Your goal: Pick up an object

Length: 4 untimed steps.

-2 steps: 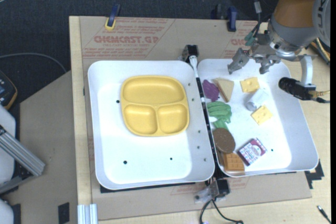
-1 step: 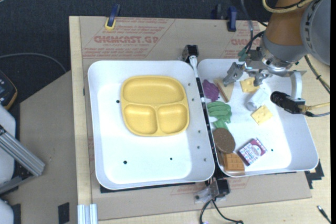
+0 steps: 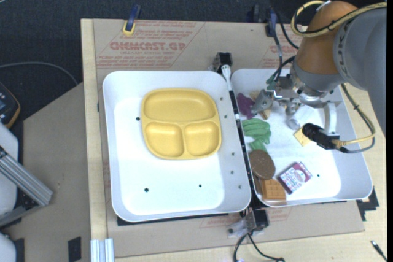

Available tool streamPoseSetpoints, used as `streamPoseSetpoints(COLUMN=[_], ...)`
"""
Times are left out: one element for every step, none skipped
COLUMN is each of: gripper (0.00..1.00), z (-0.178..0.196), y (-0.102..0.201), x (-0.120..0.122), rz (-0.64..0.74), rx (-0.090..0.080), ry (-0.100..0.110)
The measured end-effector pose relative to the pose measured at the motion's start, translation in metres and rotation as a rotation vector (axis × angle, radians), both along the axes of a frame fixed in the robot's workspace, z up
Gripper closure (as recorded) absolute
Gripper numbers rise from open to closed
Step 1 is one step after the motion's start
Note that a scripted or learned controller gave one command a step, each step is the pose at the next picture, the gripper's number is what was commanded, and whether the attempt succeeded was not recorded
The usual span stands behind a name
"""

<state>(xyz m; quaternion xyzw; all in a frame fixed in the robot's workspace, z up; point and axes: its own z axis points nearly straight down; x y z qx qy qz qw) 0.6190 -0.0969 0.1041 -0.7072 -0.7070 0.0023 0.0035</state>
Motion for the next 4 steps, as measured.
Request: streamPoseSetpoints(gripper=[0.0,1.0,1.0,1.0], z=[-0.02,-0.007,0.036,0.094], y=[0.001,0.001,0.003,0.007], x=[0.0,0.001,0.005,0.015], rz=[-0.001,-0.001,0.001,0.002], rx=[-0.001,-0.001,-0.003,-0.003], ry=[-0.006,-0.01,-0.014,-0.015])
